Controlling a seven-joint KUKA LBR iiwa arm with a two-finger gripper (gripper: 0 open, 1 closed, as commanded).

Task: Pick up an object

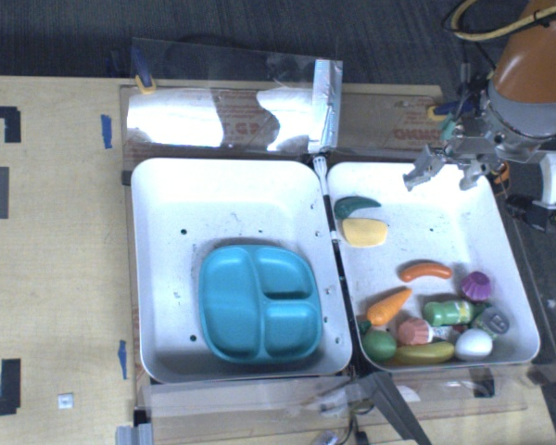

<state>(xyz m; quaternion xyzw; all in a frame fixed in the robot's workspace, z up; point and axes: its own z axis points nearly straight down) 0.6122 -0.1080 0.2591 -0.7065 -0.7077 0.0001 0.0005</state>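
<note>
My gripper (442, 176) hangs open over the far edge of the right bin (510, 239), with nothing between its fingers. Closest to it lie a dark green piece (355, 206) and a yellow piece (364, 233) at the bin's left wall. Toward the near side are an orange-red sausage (425, 271), a carrot (389, 306), a purple piece (475, 286), a green can (448, 312), a pink piece (412, 331), a green lime (380, 345), a white egg (473, 343) and a yellow-green long piece (424, 353).
The left bin (167, 202) holds a blue divided tray (259, 301). A shiny clear panel (232, 109) stands behind the left bin. Cables (486, 12) loop above the arm at the top right.
</note>
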